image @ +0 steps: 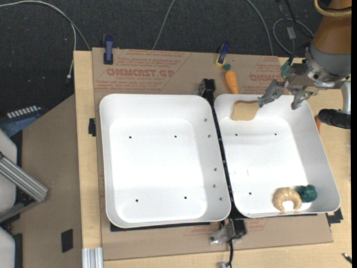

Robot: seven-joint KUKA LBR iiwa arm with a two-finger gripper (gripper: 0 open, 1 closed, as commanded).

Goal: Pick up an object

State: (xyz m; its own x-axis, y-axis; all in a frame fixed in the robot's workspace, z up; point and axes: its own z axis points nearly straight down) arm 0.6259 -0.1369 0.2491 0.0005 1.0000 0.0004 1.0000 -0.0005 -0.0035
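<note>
Tan, flat, bread-like piece (pixel 244 111) is seen lying in the right white bin (pixel 318 149), just beside and below the spread, empty fingers (pixel 267 96) of the two-finger gripper (pixel 284 97); nothing is grasped yet, so closing and lifting remain.

Both bins (pixel 162 108) white w/ small dark dots. Right bin: tan slab (pixel 244 111) far, beige croissant (pixel 286 199) + teal obj (pixel 307 192) near. Orange carrot (pixel 231 81) on brown board (pixel 139 66) w/ red lettering.
</note>
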